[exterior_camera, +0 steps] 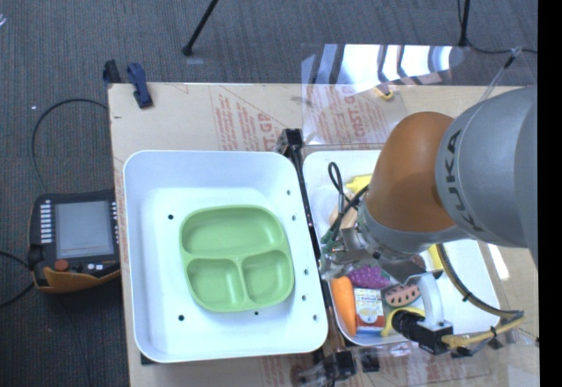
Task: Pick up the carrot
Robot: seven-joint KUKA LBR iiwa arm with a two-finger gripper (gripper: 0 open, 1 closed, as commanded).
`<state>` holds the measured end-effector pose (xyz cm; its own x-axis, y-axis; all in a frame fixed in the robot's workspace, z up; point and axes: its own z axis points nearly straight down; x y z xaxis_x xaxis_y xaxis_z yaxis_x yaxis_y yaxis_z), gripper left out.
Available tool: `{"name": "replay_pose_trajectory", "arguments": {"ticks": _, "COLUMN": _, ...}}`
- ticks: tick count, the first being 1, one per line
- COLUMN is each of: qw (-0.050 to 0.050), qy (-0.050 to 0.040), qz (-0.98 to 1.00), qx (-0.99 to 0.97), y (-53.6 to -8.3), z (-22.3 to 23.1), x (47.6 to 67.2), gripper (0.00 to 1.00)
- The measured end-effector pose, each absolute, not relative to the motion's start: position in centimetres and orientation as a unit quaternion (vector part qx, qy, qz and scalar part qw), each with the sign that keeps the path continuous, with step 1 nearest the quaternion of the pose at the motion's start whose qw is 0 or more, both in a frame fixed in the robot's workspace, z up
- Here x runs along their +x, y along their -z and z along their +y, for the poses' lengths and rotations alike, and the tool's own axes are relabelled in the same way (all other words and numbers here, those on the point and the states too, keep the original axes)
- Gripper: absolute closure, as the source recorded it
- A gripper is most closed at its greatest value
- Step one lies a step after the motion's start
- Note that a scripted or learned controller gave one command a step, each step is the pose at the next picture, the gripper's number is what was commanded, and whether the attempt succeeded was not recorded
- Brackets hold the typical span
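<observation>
The carrot [344, 306] is a short orange piece lying near the front left corner of the right bin [488, 287]. My gripper [337, 259] hangs low over that bin's left side, just behind the carrot and close to it. The grey arm and its orange band cover most of the gripper from above. Nothing can be seen held in it.
Purple grapes [367, 275], a small printed carton [370, 304] and a watermelon slice [402, 294] crowd the carrot's right side. A yellow item [361, 182] lies further back. The left bin [156, 201] holds a green divided plate [235, 257]. The bins' shared wall [309, 218] runs just left of the gripper.
</observation>
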<state>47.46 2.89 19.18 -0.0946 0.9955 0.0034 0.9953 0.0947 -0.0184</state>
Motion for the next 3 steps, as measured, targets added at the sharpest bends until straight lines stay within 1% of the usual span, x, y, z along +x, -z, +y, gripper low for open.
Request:
{"name": "replay_pose_trajectory", "arguments": {"ticks": 2, "qw": 0.012, "qy": -0.0095, "qz": -0.738, "qx": -0.675, "y": -20.6, "z": 2.6, "x": 47.6, "gripper": 1.0}}
{"name": "replay_pose_trajectory", "arguments": {"ticks": 3, "qw": 0.005, "qy": -0.005, "qz": -0.599, "qx": -0.8, "y": -18.4, "z": 3.5, "x": 47.4, "gripper": 1.0}}
